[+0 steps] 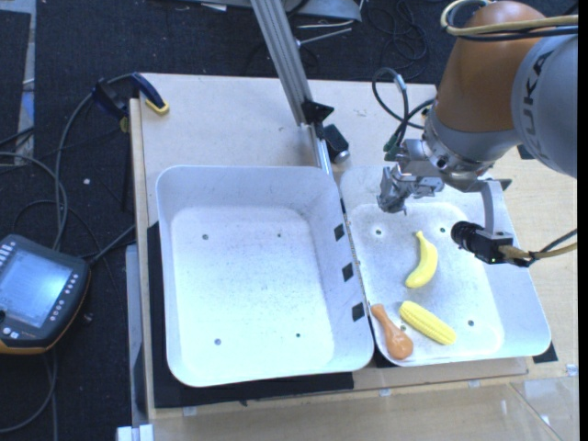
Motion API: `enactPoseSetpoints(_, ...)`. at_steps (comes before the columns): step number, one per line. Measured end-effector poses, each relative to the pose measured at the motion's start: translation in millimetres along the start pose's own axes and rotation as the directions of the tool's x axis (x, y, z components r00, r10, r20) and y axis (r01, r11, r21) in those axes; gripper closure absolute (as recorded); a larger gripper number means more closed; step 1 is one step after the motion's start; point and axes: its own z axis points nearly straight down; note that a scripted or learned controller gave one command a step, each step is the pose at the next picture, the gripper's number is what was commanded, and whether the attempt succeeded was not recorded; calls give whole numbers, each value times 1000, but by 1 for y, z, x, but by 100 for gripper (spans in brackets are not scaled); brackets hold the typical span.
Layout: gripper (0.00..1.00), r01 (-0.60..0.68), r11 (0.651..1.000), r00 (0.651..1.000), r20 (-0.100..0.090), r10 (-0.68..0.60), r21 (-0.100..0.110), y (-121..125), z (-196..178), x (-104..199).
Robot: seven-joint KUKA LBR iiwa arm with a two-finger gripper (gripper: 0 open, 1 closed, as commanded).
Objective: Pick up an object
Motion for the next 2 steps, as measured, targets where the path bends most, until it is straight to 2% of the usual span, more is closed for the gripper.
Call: enactPoseSetpoints(2,100,2,1000,1000,0,-2,1,-45,21,110)
